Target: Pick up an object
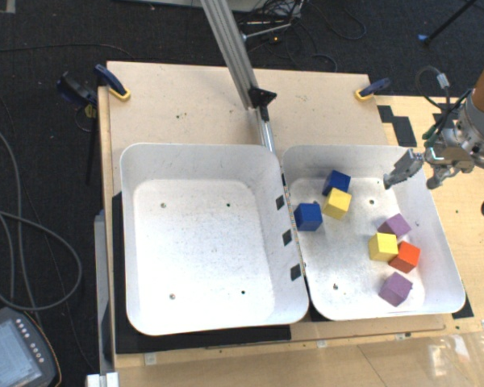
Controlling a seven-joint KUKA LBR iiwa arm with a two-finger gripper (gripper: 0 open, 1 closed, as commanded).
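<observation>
Lying nearest in the right bin [436, 301], a purple cube [396, 288] is sitting just below an orange cube [406, 255], a yellow cube [382, 245] and another purple one; farther back, two blue cubes are flanking a second yellow; the tool [419, 172] is hovering open and empty at the bin's far right edge; approach is underway, calling for descent over one cube.

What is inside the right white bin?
The right bin holds seven blocks: two blue, two yellow, two purple, one orange. The yellow block partly covers the upper blue one.
</observation>
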